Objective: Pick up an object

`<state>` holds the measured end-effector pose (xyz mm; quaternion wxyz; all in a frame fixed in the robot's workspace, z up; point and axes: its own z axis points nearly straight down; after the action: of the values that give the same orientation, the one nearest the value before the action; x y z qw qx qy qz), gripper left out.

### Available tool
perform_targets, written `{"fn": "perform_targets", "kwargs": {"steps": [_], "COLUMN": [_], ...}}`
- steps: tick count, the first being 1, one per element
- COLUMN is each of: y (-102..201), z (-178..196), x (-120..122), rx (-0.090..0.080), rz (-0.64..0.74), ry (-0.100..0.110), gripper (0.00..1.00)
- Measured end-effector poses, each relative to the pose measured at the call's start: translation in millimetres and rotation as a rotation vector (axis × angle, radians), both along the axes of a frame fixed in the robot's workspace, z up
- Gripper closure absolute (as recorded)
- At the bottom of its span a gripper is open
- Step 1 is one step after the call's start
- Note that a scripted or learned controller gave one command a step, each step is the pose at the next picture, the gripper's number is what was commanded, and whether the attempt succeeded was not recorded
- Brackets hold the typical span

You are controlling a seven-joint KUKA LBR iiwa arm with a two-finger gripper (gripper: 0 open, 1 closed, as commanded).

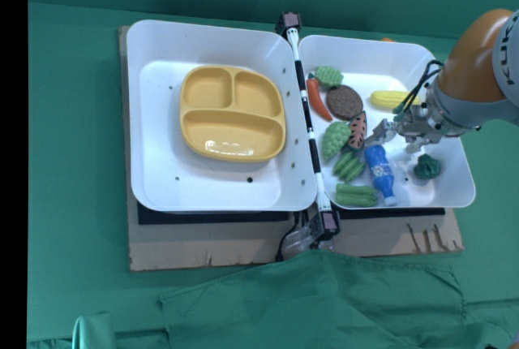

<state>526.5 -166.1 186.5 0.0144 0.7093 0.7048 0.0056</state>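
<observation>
Right bin: toy food scattered around the pincer (pixel 397 131).
Blue bottle (pixel 379 170) lies flat just below-left of pincer, cap end away from it. Dark green broccoli (pixel 426 168) just below-right. Yellow corn (pixel 390 100) just above, lying flat. Brown cookie (pixel 345 101), red-orange slice (pixel 358 130), green grapes (pixel 335 140) off to the left; red chili (pixel 318 98) and green leafy piece (pixel 328 76) further left. Pea pods (pixel 349 165) and cucumber (pixel 356 195) below-left.

High slanted view over both bins (pixel 219 197)
</observation>
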Motion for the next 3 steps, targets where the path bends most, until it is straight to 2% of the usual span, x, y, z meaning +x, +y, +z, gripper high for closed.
{"fn": "perform_targets", "kwargs": {"steps": [2, 3], "y": [0.0, -1.2], "z": [0.0, 13.1], "x": [0.0, 1.4], "rx": [0.0, -0.002], "rz": [0.0, -0.002], "ry": [0.0, -0.007], "gripper": [0.0, 1.0]}}
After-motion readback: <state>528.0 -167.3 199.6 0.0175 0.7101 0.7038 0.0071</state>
